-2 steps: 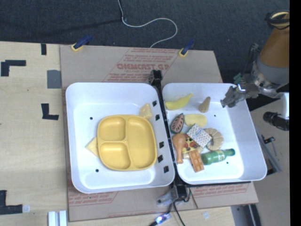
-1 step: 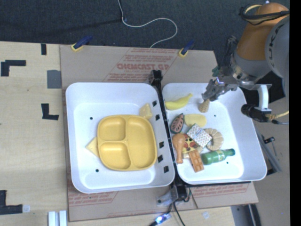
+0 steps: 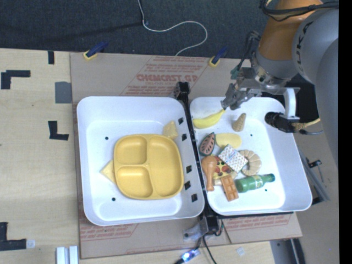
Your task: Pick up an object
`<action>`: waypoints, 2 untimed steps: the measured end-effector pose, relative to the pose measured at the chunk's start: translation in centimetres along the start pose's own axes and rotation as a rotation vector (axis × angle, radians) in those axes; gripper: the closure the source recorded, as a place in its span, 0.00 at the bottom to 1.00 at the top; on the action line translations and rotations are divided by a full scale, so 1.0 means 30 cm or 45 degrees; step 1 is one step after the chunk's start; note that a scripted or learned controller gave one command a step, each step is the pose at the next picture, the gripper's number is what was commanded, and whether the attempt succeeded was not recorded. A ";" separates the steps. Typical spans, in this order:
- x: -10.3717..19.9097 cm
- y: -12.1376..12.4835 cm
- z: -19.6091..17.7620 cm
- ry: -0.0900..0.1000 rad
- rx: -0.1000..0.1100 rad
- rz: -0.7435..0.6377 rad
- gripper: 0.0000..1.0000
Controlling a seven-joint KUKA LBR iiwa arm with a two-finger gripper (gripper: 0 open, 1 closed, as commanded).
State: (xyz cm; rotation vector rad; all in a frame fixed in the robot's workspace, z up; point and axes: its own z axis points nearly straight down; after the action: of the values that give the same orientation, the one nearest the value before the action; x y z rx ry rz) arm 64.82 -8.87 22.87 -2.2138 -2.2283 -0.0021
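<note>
In the upper right of the frame, the hand [image 3: 234, 99] hangs over the right bin's [image 3: 286, 194] far edge, just above the banana's [image 3: 208, 120] tip. Whether it is clenched or released, I cannot tell. A yellow tray [image 3: 148, 165] fills the left bin [image 3: 93, 125].

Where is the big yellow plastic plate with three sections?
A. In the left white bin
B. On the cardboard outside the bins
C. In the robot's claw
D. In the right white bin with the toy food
A: the big yellow plastic plate with three sections lies flat in the left white bin, while the toy banana and green bottle are in the right white bin.
</note>
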 end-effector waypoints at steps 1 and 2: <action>0.047 0.051 0.051 -0.003 0.003 0.006 1.00; 0.049 0.086 0.016 -0.002 0.001 0.004 1.00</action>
State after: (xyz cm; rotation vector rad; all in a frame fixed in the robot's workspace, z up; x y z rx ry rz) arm 67.39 -7.40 22.41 -2.2182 -2.2249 0.0001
